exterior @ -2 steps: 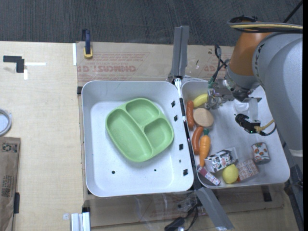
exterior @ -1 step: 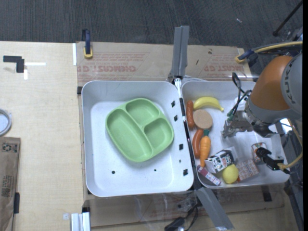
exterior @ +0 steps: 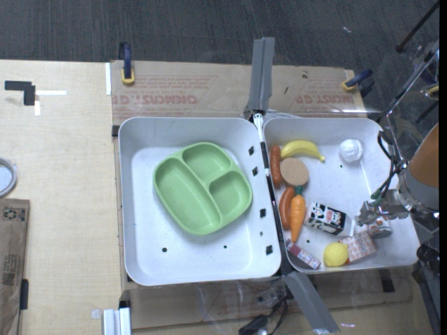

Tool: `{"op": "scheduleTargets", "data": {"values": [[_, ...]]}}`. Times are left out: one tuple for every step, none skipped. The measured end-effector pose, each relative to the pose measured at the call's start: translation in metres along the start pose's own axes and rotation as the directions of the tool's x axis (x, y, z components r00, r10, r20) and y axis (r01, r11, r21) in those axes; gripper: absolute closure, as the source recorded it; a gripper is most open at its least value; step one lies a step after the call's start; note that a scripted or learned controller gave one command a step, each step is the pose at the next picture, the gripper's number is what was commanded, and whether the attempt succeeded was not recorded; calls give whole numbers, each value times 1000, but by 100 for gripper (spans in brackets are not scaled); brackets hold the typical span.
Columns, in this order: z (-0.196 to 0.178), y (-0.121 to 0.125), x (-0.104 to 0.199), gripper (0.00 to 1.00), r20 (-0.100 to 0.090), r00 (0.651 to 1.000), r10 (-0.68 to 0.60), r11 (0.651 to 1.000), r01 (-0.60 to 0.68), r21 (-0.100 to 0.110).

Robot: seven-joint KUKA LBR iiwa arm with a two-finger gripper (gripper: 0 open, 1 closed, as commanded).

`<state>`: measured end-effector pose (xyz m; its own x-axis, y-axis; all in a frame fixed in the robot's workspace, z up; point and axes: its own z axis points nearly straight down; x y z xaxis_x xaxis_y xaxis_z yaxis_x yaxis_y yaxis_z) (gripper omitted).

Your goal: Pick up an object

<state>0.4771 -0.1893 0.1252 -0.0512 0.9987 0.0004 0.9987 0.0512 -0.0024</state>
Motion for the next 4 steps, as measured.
{"op": "scheduleTargets", "data": {"values": [[33, 5, -14, 0, -20, 995, 95, 995, -95, 0], [24, 6, -11, 100, -24, 995, 93, 996, -93, 2], [1, 0, -20, 100, -1, 994, 110, 994, -110, -2], [-76, 3, 39, 100, 1, 951, 309, 951, -309, -1]]}}
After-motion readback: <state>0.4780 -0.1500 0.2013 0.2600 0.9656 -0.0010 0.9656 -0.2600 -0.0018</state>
